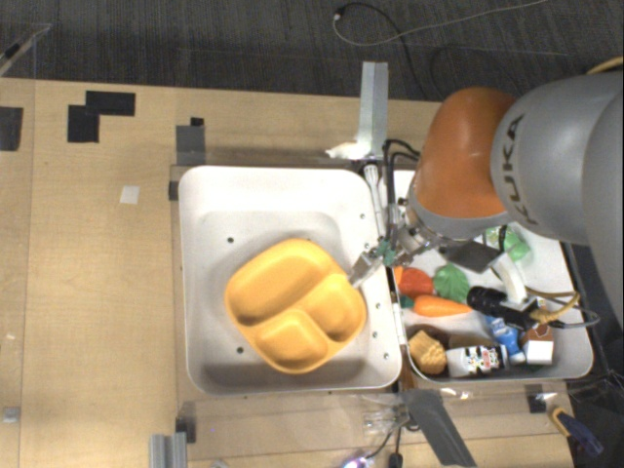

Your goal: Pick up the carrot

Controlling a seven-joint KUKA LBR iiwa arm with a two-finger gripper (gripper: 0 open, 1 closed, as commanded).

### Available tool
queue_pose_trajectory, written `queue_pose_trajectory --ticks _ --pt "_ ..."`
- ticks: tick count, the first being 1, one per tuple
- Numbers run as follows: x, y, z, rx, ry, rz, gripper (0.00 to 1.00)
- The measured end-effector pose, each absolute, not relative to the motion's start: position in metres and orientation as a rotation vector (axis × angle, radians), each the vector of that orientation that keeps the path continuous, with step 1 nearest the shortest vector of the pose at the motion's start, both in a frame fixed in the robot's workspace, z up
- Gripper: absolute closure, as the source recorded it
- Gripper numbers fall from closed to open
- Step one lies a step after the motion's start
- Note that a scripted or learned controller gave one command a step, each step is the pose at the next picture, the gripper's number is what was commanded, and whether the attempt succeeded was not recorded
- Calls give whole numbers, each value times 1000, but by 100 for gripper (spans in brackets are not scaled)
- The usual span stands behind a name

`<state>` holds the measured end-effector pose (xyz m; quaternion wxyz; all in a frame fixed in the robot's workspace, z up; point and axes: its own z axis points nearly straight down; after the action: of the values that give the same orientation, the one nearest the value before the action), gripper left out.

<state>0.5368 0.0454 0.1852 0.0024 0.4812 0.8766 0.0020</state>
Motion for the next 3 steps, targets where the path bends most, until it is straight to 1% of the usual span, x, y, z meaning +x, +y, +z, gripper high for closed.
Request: queue_pose_trajectory --ticks 1,2,3 --pt "605 110 185 1256 2874 6 0" --pt "663 166 197 911 2999 8 0" --pt "660 181 137 586 3079 7 0"
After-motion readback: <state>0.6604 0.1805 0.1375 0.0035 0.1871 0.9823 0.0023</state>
